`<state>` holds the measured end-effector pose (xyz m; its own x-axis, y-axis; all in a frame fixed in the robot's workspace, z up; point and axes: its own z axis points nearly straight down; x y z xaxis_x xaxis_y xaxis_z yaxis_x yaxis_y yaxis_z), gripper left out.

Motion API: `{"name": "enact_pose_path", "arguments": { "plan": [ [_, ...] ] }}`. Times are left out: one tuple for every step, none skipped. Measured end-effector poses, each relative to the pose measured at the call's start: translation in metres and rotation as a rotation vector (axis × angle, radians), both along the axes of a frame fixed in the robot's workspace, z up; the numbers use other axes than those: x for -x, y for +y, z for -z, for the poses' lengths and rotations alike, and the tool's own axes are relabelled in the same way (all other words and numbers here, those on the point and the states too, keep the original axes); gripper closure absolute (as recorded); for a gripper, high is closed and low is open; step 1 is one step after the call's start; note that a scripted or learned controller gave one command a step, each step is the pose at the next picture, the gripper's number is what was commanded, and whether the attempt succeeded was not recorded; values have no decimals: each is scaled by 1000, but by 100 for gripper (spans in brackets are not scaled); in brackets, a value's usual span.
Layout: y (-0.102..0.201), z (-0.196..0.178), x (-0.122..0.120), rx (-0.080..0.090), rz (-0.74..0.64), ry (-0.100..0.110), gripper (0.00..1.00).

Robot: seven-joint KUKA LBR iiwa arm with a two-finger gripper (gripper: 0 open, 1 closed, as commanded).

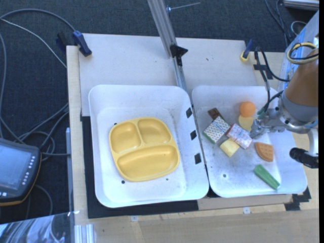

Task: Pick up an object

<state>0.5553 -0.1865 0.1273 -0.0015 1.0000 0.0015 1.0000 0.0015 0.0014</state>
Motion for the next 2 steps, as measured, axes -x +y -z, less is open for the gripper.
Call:
{"name": "enact_pose_path", "arguments": {
  "plan": [
    [-10, -52, -7, 5, 1, -6, 100],
    [-10, -107, -8, 4, -1, -7, 100]
  ]
}}
